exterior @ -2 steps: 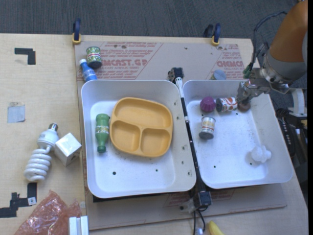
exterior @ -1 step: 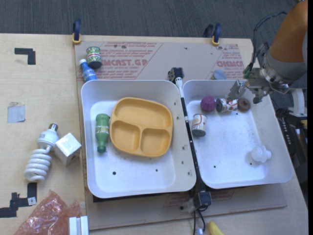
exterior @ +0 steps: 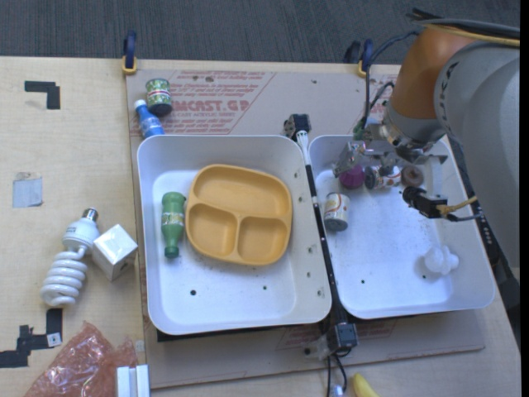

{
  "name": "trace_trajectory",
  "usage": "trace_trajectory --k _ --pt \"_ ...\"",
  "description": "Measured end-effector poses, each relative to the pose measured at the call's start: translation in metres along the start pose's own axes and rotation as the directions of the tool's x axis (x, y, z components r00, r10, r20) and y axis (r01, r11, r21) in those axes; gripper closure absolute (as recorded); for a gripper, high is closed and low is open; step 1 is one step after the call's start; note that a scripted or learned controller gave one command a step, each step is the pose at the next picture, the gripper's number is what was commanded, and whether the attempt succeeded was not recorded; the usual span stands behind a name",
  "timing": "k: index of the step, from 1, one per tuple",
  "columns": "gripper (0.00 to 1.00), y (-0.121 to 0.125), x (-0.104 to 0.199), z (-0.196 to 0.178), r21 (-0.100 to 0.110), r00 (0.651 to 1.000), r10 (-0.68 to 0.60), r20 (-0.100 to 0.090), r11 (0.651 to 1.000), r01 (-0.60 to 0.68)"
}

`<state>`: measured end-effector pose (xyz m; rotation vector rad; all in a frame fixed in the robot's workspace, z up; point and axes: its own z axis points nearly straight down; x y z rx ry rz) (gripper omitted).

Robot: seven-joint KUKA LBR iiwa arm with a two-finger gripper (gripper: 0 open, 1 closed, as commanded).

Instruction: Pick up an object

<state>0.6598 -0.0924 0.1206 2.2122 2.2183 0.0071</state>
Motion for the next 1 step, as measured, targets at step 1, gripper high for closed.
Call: trace_trajectory --k 1 --pt "1.0 0.0011 -0.0009 -0.0113 -0.003 1.0 -0.003 0.002 1.0 0.003"
